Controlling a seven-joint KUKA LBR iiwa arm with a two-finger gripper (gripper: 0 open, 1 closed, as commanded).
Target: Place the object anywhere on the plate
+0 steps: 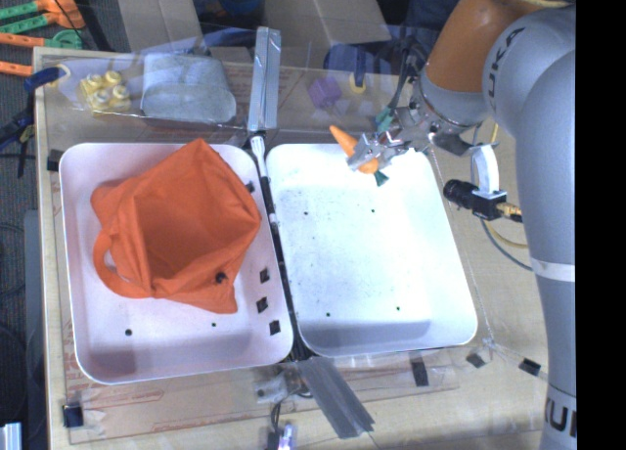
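Observation:
A small orange carrot-like object (342, 137) with a green end sits between the fingers of my gripper (368, 155). The gripper is shut on it, over the back edge of the right bin (391, 331). The object's orange tip sticks out to the upper left of the fingers and its green end pokes out to the lower right. The arm comes in from the right, with its orange band above the wrist.
A crumpled orange cloth bag (176, 223) fills much of the left bin (108, 350). Behind the bins lie a clear plastic bag (188, 86) and small yellow pieces (104, 92). A metal divider (262, 76) stands between the bins at the back.

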